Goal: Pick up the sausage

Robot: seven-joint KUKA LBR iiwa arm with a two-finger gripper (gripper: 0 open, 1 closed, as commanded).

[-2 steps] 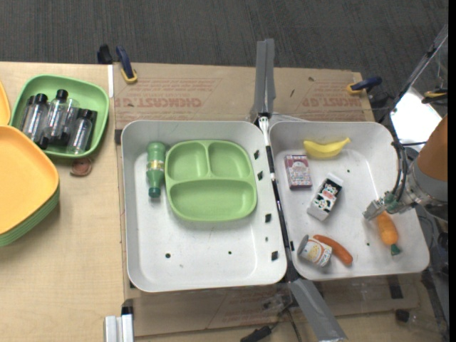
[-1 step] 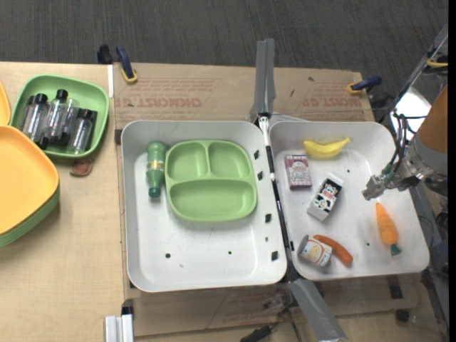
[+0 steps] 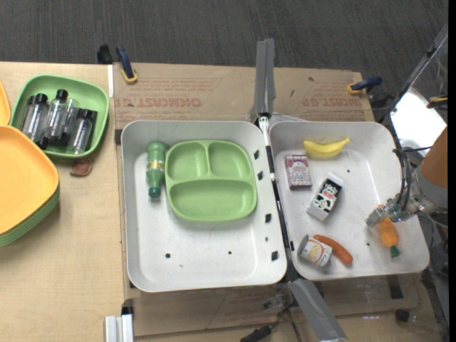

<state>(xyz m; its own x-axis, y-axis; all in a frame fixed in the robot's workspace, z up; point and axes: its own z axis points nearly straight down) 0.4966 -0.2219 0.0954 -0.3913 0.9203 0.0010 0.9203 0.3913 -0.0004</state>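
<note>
Currently the sausage (image 3: 335, 249), an orange-red link, is lying in the near part of the right bin (image 3: 356, 273), slanting from upper left to lower right. Its left end is touching a small can (image 3: 314, 251) with a yellow label, which is lying on its side just to the left.

Over at the right edge of that bin, the hand (image 3: 388, 216) is hanging low just above an orange carrot-like toy (image 3: 388, 234) with a green tip. Whether the hand is parted or pressed together is too blurred to tell, and nothing is visibly sitting in its grip. The grey arm (image 3: 434, 169) is reaching in from the right, with its orange band showing at the frame's edge. The sausage is lying well to the left of the hand, apart from it.

Farther back in the right bin, a yellow banana (image 3: 326, 147) is resting near the far wall. A pink carton (image 3: 298, 171) is lying just nearer than it, and a black-and-white carton (image 3: 325, 197) is lying tilted in the middle.

Meanwhile the left bin (image 3: 199, 266) is holding a green divided plate (image 3: 211, 179) and a green bottle (image 3: 155, 168) lying just beside the plate's left edge.

On the counter (image 3: 71, 262) to the left, a green tray (image 3: 96, 102) is holding several dark bottles (image 3: 57, 122), and a stack of orange plates (image 3: 25, 187) is sitting at the frame's left edge.
</note>
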